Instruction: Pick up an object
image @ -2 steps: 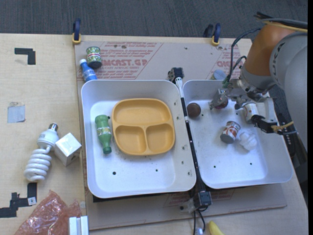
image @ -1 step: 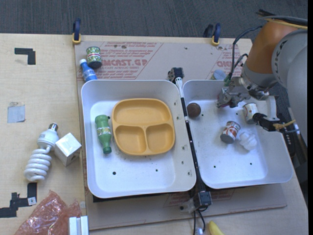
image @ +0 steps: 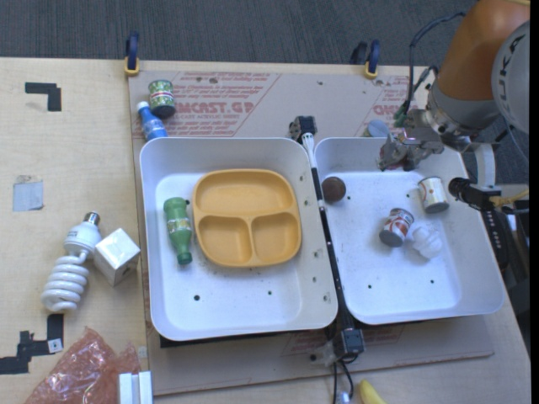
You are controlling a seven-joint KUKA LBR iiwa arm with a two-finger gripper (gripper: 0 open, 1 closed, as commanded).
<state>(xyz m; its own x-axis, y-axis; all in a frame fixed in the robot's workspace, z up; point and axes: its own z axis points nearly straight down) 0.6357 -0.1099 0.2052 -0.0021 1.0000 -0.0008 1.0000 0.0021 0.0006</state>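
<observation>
The right bin (image: 421, 297) holds a small brown ball (image: 334, 189) near its left wall, a little red and white can (image: 396, 226) lying in the middle, a clear plastic piece (image: 426, 241) touching the can's right side, and a white cylinder (image: 433, 194) toward the right. My gripper (image: 396, 156) hangs over the bin's back rim, up and to the left of the white cylinder and well right of the ball. Nothing shows in it. The left bin (image: 236, 310) holds a yellow divided plate (image: 247, 217) and a green bottle (image: 178, 230) lying beside it.
The grey and orange arm (image: 488, 49) comes in from the upper right. Outside the bins lie a spiral light bulb (image: 69, 268), a white cube (image: 116, 255), a green-lidded jar (image: 161, 98), a blue bottle (image: 152, 124) and red netting (image: 84, 369).
</observation>
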